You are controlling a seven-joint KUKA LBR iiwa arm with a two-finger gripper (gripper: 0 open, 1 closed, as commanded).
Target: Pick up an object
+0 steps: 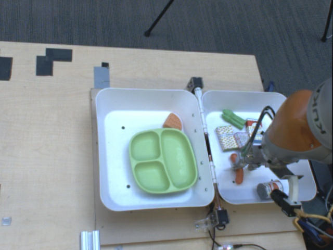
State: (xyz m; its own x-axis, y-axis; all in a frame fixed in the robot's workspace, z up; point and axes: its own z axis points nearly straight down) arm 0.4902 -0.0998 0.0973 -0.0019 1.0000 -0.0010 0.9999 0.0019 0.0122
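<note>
**Gripper low over the sausage in the right bin**

The arm (296, 124) reaches into the right bin (307, 191), and its gripper (240, 164) sits low near the middle of that bin's floor, right at the upper end of a small orange-red sausage-shaped piece (239, 176). Whether the piece is between the fingers, or how wide they stand, cannot be told; the wrist hides that part.

Other candidates lie nearby: a green piece (233, 119) toward the far edge, a patterned packet (227, 137) just beside the gripper's far side, and a grey can-like item (264, 190) at the near edge. The left bin (112, 139) holds a green divided plate (164, 160) with an orange wedge (173, 121) at its far rim.

The step in hand looks like closing on the sausage. To do it well, the fingers should straddle its narrow width rather than its length, centred on its body, clear of the packet, then lift straight up.
</note>
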